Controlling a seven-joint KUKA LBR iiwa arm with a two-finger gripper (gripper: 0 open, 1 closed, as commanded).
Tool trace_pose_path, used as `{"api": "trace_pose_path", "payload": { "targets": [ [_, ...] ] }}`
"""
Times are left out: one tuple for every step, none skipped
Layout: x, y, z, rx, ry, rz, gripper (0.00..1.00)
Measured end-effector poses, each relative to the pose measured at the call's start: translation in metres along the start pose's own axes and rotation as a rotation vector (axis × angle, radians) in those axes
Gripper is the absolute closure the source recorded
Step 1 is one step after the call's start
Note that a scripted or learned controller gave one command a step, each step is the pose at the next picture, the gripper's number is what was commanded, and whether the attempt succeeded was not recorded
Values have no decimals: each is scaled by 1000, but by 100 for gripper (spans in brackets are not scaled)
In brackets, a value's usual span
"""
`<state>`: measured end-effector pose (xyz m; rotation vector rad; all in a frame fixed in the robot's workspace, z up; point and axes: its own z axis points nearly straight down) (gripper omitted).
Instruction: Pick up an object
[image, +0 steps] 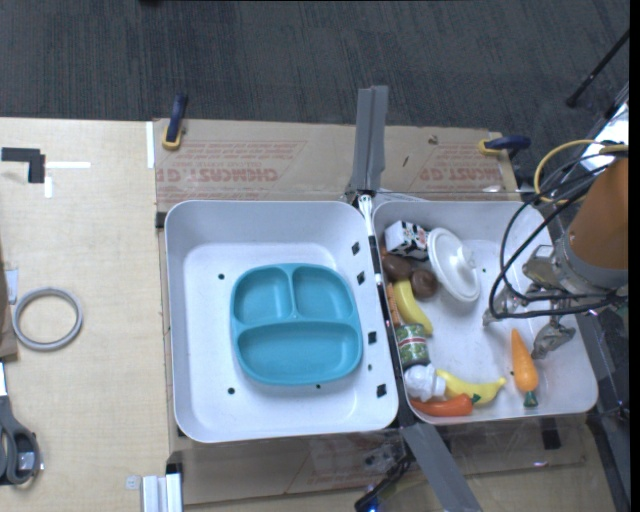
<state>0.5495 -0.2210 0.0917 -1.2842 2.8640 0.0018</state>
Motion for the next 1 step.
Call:
{"api": "trace_pose_path", "payload": {
  "targets": [
    [20,59,0,0,0,-37,0]
  ]
}}
